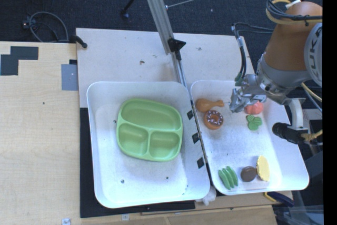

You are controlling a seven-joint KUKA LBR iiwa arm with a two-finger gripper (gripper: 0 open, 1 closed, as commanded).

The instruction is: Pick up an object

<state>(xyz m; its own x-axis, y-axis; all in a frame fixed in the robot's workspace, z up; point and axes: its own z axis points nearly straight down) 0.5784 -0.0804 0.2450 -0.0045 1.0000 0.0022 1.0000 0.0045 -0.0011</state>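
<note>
A pale wooden bench (pixel 37 129) carries a flat white board, and on it two shallow white bins sit side by side, smooth plastic with rounded corners. The left bin (pixel 105 187) holds a light green plate (pixel 150 129), a glossy rounded square moulded into three compartments. A ribbed grey metal rail (pixel 160 13) slants down from the top toward the seam between the bins.

The arm (pixel 289 45) reaches in from the right, its orange band bulging above the grey wrist. The gripper (pixel 241 100) hangs low over the back of the right bin (pixel 292 179); whether its fingers are apart or together cannot be told from this angle. Just beside it to the right lies a small reddish-orange rounded toy (pixel 255 108), partly hidden by the metal tip, with a ridged green piece (pixel 254 123) below it.

To the gripper's left lie an orange drumstick shape (pixel 207 105) and, touching it, a brown ring doughnut (pixel 213 119) speckled with sprinkles. Near the front edge sit a ridged green bundle (pixel 228 177), a dark brown lump (pixel 248 173) and a yellow knobbly corn cob (pixel 263 168), close together.
</note>
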